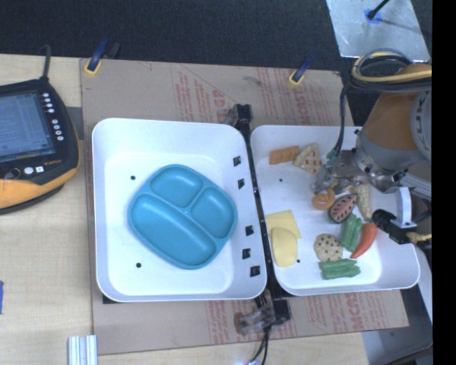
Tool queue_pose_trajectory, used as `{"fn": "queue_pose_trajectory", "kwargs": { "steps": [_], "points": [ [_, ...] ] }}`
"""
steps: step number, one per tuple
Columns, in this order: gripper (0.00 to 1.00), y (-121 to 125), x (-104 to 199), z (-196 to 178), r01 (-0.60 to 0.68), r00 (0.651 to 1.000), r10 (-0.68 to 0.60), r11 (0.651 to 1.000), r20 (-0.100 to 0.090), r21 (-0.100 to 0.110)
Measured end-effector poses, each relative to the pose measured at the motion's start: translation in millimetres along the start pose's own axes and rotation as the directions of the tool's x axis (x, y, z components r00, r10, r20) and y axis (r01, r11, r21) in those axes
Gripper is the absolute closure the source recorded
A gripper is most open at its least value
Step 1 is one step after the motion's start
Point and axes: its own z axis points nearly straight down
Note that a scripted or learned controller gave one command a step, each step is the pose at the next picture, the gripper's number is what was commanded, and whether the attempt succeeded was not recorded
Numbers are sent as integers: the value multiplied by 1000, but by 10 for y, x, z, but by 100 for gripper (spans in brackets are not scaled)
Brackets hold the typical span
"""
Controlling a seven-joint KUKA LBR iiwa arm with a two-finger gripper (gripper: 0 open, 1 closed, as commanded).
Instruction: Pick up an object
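The right bin holds several toy foods. An orange cracker and a waffle-like wedge lie at its far side. Near the middle are a small orange piece and a dark oval piece. Toward the front lie a green pepper, a red chili, a cookie and a green pod. Two yellow slices rest by the left wall. My gripper hangs low in the bin's right half, just above the small orange piece and beside the wedge.
The left bin holds a blue divided plate. A tablet in an orange case lies on the bench at far left. Black clips join the bins along the middle wall. The arm's grey and orange body overhangs the right bin's far right corner.
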Motion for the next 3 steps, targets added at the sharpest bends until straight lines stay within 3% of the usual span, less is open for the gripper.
{"fn": "queue_pose_trajectory", "kwargs": {
  "steps": [1,2,3],
  "points": [
    [100,-230,347,106,1,1000,-1,1000,2,-4],
    [0,-242,344,128,-1,1000,1,1000,-1,1],
    [0,523,58,126,2,1000,-2,1000,1,-4]
  ]
}}
